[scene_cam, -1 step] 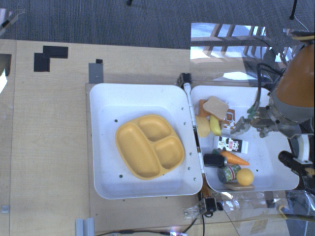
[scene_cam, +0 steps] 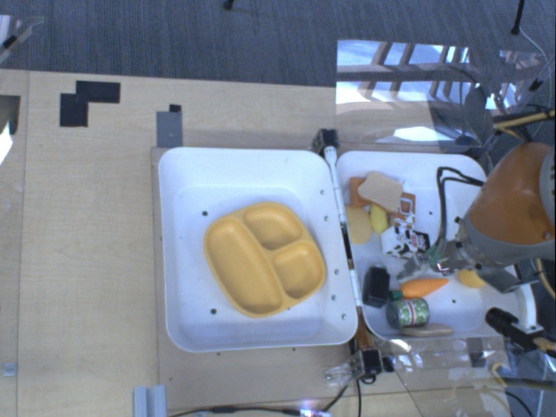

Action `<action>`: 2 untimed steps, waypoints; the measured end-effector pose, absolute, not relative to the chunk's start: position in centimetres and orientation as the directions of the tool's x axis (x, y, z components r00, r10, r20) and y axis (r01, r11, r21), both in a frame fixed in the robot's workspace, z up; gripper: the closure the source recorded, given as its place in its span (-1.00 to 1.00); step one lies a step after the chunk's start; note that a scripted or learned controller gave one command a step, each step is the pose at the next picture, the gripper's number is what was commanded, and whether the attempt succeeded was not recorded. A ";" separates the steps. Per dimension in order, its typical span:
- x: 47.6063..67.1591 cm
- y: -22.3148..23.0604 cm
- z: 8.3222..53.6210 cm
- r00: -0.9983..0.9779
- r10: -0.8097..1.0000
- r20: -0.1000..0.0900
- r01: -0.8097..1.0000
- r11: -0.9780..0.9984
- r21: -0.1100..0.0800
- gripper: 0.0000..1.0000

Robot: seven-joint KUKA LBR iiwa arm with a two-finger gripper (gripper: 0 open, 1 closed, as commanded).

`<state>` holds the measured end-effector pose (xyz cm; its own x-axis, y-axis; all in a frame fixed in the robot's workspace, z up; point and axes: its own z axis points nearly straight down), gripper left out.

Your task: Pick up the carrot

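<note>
The carrot (scene_cam: 425, 287) lies in the right bin (scene_cam: 460, 168), toward its near side, with its length running left to right. A green can (scene_cam: 407, 312) lies on its side just near of it, a small black object (scene_cam: 376, 285) sits just to its left, and a yellow item (scene_cam: 470, 278) rests just to its right. Farther back in the same bin are a tan block (scene_cam: 380, 189), a yellow-green piece (scene_cam: 378, 220) and a small white and red object (scene_cam: 405, 237).

The left bin (scene_cam: 174, 233) holds a yellow compartment tray (scene_cam: 263, 257), well apart from the work.

The arm (scene_cam: 517, 207) reaches in from the right and stands over the right bin. Its gripper (scene_cam: 441, 257) sits just beyond the carrot's right end; its state cannot be told from this view. Nothing is seen held.

Judgement: the approach step is in hand and the grasp is not yet made. The next move calls for centring over the carrot's body, closing across its narrow width, and keeping clear of the can and the yellow item crowding it on two sides.
</note>
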<state>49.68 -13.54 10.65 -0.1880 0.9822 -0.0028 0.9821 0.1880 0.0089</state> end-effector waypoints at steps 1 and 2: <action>49.1 -15.6 8.8 0.123 0.992 0.005 0.992 -0.123 0.006 -1.00; 49.2 -13.1 8.8 0.250 0.968 -0.002 0.968 -0.250 0.014 -1.00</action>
